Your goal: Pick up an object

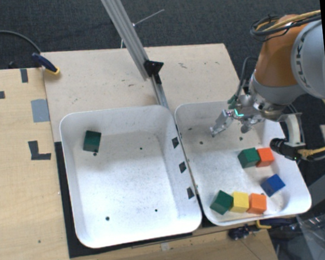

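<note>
Camera view looks down at a slant on two shallow white plastic bins standing side by side on a pale wooden tabletop (pixel 105 75). At the right of the frame, the grey arm with its orange band (pixel 279 56) reaches over the right bin (pixel 198 117), and its metal two-finger hand (pixel 230 119) hangs above the upper part of that bin; whether it is open or closed I cannot tell, and nothing shows between its tips. Below the hand, in the middle right of that bin, a dark green cube (pixel 248 158) sits touching an orange cube (pixel 264 156). Lower still, a blue cube (pixel 273 185) lies tilted near the bin's right wall. Along the bottom edge of the bin, a second green cube (pixel 221 202), a yellow cube (pixel 240 201) and a second orange cube (pixel 257 203) lie in a row, touching. The left bin (pixel 120 116) holds one lone dark green cube (pixel 92 141) in its upper left corner, well apart from everything else.
</note>
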Available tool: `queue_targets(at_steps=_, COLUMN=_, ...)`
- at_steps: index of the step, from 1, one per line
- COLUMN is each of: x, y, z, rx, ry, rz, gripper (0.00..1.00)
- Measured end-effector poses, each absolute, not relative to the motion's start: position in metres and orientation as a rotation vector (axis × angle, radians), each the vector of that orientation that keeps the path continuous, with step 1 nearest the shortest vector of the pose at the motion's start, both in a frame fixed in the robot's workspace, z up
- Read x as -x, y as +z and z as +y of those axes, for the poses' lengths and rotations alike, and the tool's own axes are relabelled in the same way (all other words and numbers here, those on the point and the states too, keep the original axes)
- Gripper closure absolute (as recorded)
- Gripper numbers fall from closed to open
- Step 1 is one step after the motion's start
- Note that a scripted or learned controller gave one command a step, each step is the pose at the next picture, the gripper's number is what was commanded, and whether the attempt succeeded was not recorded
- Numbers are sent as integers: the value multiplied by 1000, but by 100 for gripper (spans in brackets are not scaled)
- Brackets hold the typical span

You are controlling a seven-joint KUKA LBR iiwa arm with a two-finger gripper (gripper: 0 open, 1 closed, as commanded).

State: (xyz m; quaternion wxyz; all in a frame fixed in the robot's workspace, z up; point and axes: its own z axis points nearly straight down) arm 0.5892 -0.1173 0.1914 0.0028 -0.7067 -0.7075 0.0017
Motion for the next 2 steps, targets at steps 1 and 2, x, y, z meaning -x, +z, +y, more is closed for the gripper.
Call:
queue_targets(at_steps=1, x=-590, y=194, z=-117, rx=2218, ry=1, rz=-2223, gripper=0)
queue_targets(at_steps=2, x=-588, y=150, z=-113, rx=2217, ry=7, rz=-2220, gripper=0)
